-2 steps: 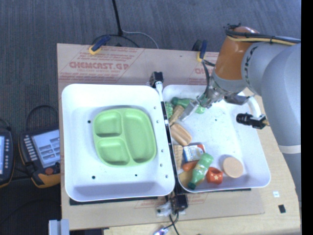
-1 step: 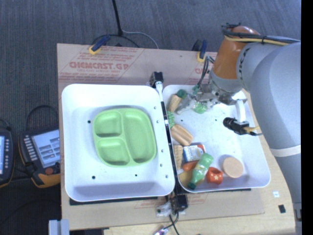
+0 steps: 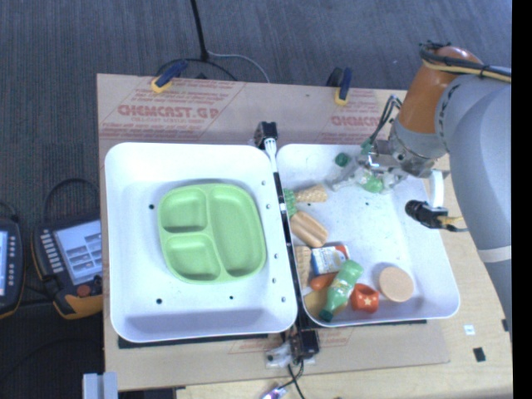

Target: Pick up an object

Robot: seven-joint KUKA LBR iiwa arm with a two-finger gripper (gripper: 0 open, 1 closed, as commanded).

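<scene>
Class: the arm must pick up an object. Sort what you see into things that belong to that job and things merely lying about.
Belongs to the job:
gripper
green bottle
tomato
hot dog bun
round tan disc
right bin

Just lying about:
green divided plate
left bin
blue-and-yellow clamps

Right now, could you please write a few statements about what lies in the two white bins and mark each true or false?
1. The light green divided plate lies in the left white bin. True.
2. The round tan disc lies on that plate. False: it lies in the right white bin.
3. The green bottle lies near the right bin's front edge. True.
4. The gripper is above the left bin. False: it is over the right bin's far end.
</scene>
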